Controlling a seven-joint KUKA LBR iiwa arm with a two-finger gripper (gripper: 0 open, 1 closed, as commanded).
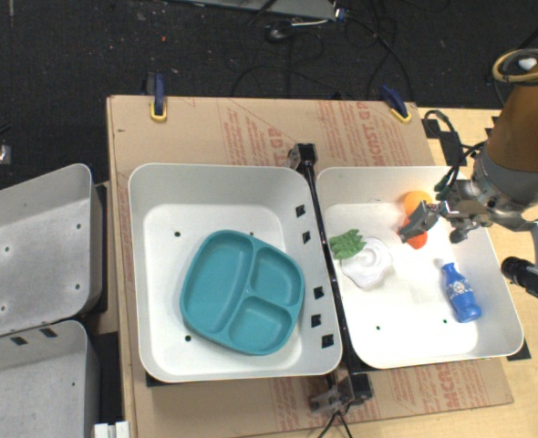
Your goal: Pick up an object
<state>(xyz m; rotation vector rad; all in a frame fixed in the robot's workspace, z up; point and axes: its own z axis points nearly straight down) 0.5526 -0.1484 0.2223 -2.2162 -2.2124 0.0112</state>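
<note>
Right bin point(488, 340): gripper point(436, 224), fingers spread, above orange ball point(416, 201); blue bottle point(460, 292); green-and-white toy point(360, 255). Left bin point(160, 190): teal divided plate point(242, 292).

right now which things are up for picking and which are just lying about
Job:
gripper
orange object under it
blue bottle
green toy
white object
teal divided plate

Lying about:
clamps
cables
spare grey trays
</note>
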